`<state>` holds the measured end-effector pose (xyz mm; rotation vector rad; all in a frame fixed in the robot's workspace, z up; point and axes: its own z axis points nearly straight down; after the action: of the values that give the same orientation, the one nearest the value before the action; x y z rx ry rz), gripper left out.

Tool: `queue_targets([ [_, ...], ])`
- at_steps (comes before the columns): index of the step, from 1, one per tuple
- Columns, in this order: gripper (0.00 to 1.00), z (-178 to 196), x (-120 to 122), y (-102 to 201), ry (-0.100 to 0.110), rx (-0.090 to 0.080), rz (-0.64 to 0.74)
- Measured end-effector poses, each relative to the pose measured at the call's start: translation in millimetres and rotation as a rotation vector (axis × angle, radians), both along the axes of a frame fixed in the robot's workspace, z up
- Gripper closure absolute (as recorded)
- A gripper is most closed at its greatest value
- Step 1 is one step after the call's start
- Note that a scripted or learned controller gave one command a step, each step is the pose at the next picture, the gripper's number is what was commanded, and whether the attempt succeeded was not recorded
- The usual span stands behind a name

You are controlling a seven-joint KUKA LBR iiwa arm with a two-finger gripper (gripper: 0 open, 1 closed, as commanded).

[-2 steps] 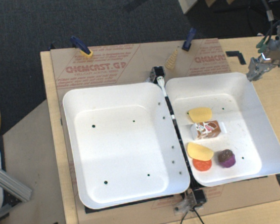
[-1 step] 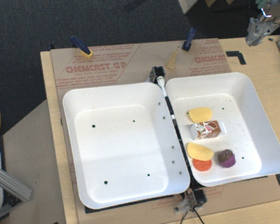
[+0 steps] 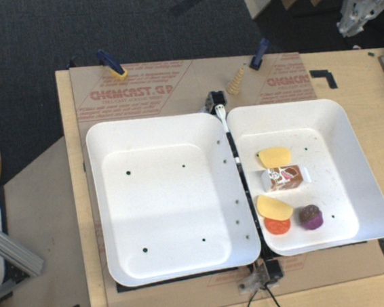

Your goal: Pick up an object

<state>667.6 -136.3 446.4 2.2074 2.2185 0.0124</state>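
two shallow white bins sit side by side on the desk (image 3: 367, 264), on a brown sheet of cardboard. the left bin (image 3: 107, 192) has only a few small dark dots on its floor. the right bin (image 3: 356, 159) holds everything there is to pick, all gathered toward the wall it shares with its neighbour. nearest the desk's far edge lies a pale yellow piece (image 3: 274, 156); just below it, touching or nearly so, a small brown and white packet (image 3: 284, 177). toward the near edge a second yellow piece (image 3: 274, 207) rests partly over a red-orange round thing (image 3: 277, 225), and just beside those sits a dark purple lump (image 3: 311, 216).

up at the far right corner, well apart from both bins and off the desk, a greyish metal shape (image 3: 359, 9) shows, which may be the pincer, but it is blurred and i cannot tell how its jaws stand or whether they have anything. two blue clamps (image 3: 111, 62) (image 3: 259, 54) grip the cardboard's far edge.
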Motion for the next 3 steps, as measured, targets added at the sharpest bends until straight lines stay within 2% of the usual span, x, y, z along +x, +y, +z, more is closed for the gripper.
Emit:
queue_targets([
  [1, 1.0, 96.9, -1.3, 8.2, -0.001, -0.001, -0.003],
  [2, 1.0, 90.0, -38.4, -35.1, 0.015, 0.001, -0.01],
  [3, 1.0, 89.9, -72.0, -58.6, 0.015, 0.002, -0.009],
])
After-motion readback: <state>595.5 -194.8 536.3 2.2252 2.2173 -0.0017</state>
